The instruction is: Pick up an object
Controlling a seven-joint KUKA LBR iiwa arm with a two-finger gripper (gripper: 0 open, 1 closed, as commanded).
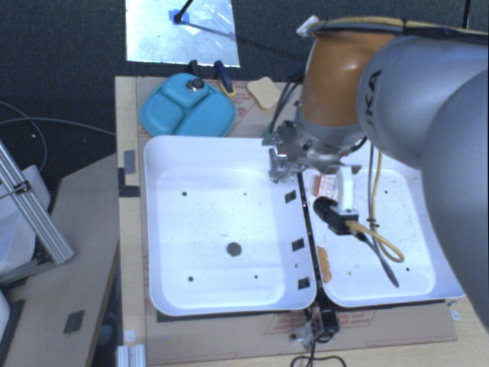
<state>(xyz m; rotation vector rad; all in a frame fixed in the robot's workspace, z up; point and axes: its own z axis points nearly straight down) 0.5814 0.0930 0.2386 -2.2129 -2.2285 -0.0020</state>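
Camera view: gripper (279, 167) lowered at the divider between the two bins, nothing seen held.
Whether it is apart or together cannot be told. It is judged to be aimed at the red-and-white packet (327, 183) just beside it in the right bin (401, 212). An orange piece (323, 264) is pressed against the divider wall, and a blue tray (187, 109) is left outside.

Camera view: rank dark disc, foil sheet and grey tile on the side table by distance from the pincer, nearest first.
1. Dark disc: left bin floor, below the pincer.
2. Foil sheet: beyond the bench, upper left.
3. Grey tile: side table, lower left.
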